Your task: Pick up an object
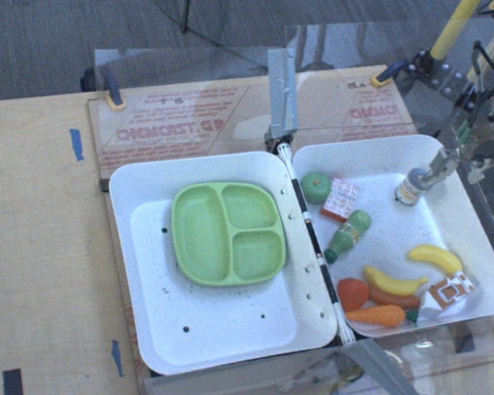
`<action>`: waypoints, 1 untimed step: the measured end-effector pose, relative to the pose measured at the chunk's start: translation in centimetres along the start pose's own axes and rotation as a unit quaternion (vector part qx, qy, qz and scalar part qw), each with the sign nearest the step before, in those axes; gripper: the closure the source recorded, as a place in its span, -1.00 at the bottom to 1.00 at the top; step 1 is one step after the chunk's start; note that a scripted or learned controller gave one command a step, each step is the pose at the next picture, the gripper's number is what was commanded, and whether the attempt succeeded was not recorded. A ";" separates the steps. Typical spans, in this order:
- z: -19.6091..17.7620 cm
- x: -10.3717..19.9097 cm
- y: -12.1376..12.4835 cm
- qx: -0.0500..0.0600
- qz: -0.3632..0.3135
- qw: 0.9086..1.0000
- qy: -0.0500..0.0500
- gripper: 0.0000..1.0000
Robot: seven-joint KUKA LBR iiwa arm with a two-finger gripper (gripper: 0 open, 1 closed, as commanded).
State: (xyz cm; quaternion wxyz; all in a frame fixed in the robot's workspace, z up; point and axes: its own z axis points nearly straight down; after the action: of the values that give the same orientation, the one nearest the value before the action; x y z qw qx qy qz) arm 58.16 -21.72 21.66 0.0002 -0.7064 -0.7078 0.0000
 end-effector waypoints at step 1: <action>11.6 0.2 1.3 -0.003 -0.015 1.000 0.003 -1.00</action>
State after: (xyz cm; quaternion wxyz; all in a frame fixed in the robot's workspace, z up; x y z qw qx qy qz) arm 59.46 -21.53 10.11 0.0003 -0.6958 -0.7182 -0.0040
